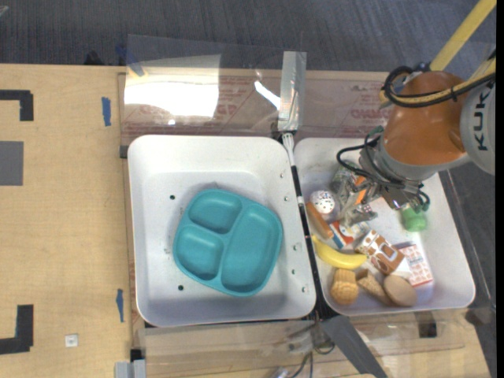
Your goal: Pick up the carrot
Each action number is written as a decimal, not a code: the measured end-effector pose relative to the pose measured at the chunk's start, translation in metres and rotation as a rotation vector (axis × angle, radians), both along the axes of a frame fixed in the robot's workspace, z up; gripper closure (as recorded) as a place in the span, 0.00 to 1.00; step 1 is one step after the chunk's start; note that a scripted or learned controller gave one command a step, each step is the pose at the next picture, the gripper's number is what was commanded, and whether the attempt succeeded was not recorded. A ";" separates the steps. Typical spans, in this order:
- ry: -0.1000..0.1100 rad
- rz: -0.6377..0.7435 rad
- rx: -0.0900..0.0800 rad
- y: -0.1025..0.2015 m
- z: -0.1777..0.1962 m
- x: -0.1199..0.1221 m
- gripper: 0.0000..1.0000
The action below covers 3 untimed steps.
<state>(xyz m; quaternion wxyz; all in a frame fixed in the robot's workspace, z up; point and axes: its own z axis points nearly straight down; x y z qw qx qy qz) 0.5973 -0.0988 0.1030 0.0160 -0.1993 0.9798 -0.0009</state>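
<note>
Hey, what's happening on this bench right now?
A grey robot arm with an orange band reaches in from the right, its gripper down among a pile of toy food in the right bin. An orange bit that may be the carrot sits right at the gripper. A banana lies nearer the bin's front. The left bin holds a teal divided plate.

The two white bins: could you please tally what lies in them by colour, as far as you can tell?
Teal: 1, the divided plate
Yellow: 1, the banana
Green: 1, the small item
Tan or brown: 3, the bread-like items
Total: 6; the pile under the gripper is unclear.
</note>
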 end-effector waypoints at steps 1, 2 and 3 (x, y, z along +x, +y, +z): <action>0.013 0.050 -0.006 0.027 0.089 -0.052 1.00; 0.021 -0.062 -0.004 -0.014 0.113 -0.012 1.00; 0.018 -0.386 0.004 -0.017 0.003 0.002 1.00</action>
